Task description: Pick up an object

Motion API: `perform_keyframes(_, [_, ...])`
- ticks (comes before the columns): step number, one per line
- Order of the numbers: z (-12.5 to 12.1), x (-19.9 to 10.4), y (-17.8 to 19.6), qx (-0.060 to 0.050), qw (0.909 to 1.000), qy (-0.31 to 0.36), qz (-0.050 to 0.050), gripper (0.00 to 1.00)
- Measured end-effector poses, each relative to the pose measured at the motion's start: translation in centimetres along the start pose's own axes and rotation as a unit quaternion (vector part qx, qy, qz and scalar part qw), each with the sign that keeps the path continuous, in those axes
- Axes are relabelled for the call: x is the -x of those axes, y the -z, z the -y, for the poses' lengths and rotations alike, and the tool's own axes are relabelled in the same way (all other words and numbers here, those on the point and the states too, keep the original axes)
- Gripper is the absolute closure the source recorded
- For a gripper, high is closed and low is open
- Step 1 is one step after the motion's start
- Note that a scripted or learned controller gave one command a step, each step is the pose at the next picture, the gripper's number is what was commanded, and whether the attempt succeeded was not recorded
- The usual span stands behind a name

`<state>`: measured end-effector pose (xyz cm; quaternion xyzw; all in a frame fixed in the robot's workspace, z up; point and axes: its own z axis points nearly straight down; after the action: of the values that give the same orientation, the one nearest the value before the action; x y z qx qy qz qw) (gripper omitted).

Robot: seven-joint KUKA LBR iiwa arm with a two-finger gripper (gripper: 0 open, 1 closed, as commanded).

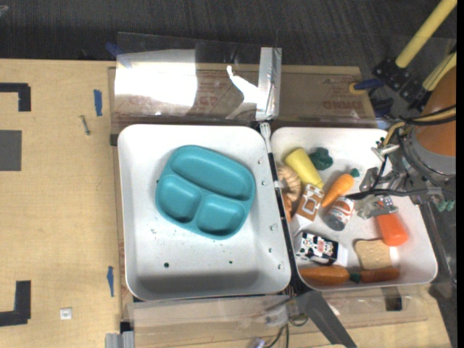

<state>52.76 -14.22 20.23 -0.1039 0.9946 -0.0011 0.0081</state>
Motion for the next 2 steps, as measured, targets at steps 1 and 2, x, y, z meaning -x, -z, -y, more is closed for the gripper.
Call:
perform_keyframes(1, [0.2,7.1,4.5,0.001,0.9984,0.056,-0.002,1.0])
perform_keyframes(2, [-4.4,12.4,6.1,0.002,0.9991,0.042,-0.002,1.0])
